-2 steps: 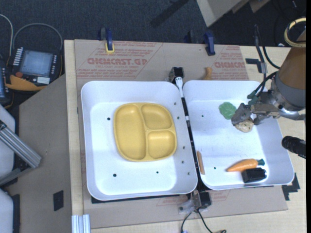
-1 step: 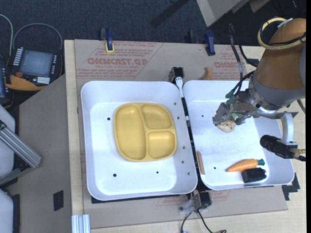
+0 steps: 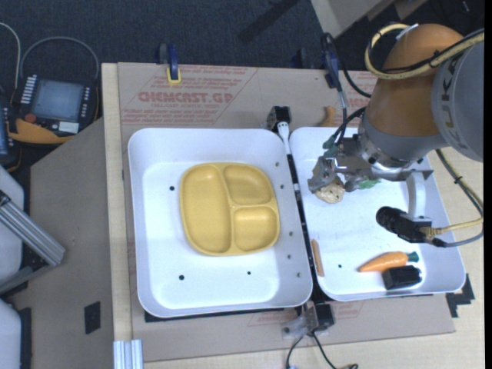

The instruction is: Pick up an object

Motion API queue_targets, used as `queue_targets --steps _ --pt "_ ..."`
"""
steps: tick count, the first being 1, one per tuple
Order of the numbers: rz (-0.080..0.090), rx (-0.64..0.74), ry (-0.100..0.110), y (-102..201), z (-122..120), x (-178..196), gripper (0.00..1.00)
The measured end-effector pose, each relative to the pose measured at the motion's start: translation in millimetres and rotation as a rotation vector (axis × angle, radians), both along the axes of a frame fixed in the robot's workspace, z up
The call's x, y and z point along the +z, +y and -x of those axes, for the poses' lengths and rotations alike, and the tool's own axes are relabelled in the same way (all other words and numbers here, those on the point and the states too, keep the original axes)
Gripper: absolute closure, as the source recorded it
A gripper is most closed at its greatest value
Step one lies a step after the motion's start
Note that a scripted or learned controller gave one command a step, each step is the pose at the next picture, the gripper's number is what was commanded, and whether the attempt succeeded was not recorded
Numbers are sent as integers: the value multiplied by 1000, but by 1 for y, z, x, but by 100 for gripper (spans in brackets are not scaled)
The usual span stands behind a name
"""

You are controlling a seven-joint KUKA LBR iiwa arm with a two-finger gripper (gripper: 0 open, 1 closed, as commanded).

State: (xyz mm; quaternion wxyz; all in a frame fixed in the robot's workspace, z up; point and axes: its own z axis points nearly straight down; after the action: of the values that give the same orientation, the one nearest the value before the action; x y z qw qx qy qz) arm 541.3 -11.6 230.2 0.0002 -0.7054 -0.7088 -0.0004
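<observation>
Cookie (image 3: 332, 194), small and tan, lies in the right bin (image 3: 361, 283), just under the gripper (image 3: 324, 177); I cannot tell how its jaws stand. A carrot (image 3: 382, 262) lies near the front edge, and 1 yellow plate (image 3: 229, 207) fills the left bin (image 3: 154, 206).

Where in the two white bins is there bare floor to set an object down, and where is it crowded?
Left bin: bare strips run all round the yellow divided plate, widest along the near edge. Right bin: an open patch lies mid-floor, between the beige lump under the gripper and the toy carrot. Its right side is crowded by the carrot, black block and arm.
</observation>
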Motion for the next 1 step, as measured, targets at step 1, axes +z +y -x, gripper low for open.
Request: queue_targets --steps 1 --pt "0 0 -2 43 -20 -10 100"
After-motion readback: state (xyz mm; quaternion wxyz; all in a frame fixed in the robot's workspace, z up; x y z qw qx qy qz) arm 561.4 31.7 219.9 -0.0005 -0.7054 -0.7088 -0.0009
